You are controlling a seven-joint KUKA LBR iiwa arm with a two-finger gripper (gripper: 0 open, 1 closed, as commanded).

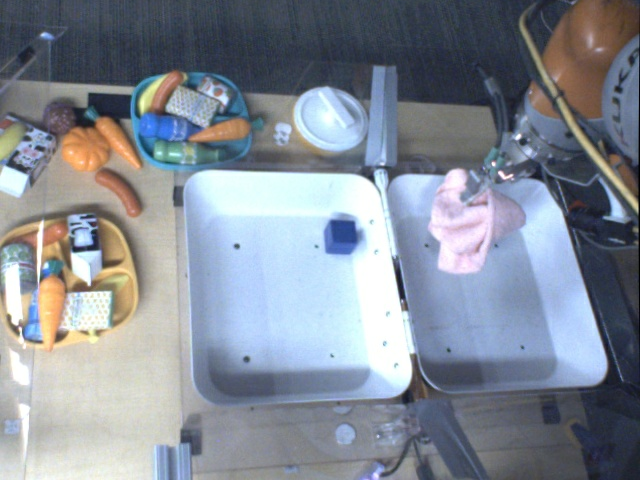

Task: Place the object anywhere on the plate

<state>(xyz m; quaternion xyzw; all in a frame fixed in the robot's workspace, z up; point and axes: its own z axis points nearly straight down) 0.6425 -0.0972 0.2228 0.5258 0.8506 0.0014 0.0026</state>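
Note:
A pink cloth [465, 230] hangs bunched over the back of the right bin [560, 348]. Its top corner is pinched between the fingers of my gripper [481, 187], which is shut on it. The cloth's lower end droops toward the bin floor. A small blue cube [341, 235] lies in the left bin [260, 338], near its back right. A yellow plate [127, 265] loaded with toy food sits on the bench at the far left. A round white dish [331, 118] stands behind the bins.
A blue bowl [150, 153] of toy vegetables stands at the back left. Beside it lie a toy pumpkin [82, 148], a carrot and a sausage [118, 192]. A metal divider [379, 118] rises between the bins at the back. Cables [590, 118] run by the arm.

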